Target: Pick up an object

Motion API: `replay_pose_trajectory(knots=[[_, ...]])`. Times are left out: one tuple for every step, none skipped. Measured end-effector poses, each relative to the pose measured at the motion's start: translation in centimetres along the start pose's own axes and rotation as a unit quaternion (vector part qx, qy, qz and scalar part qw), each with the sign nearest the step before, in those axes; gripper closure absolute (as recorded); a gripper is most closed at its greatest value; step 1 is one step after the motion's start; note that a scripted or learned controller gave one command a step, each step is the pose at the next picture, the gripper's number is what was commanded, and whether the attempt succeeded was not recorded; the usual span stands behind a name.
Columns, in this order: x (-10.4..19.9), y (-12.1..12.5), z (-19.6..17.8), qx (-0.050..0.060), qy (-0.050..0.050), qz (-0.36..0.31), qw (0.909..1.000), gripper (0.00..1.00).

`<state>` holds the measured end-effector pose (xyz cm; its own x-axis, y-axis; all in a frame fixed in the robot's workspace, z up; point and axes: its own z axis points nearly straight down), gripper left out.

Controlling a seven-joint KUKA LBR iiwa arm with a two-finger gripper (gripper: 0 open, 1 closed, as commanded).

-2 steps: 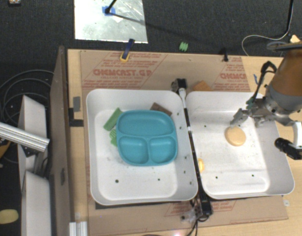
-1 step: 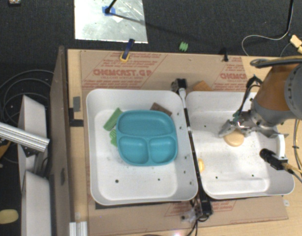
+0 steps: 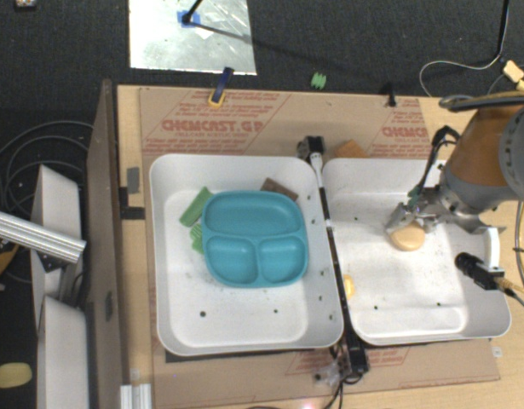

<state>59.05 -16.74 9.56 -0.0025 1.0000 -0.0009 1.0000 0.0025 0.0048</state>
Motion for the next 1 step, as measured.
replay_pose_trajectory(knots=[[6.17,4.92,-10.99,-0.006,0.0,-0.005,1.0,1.0]])
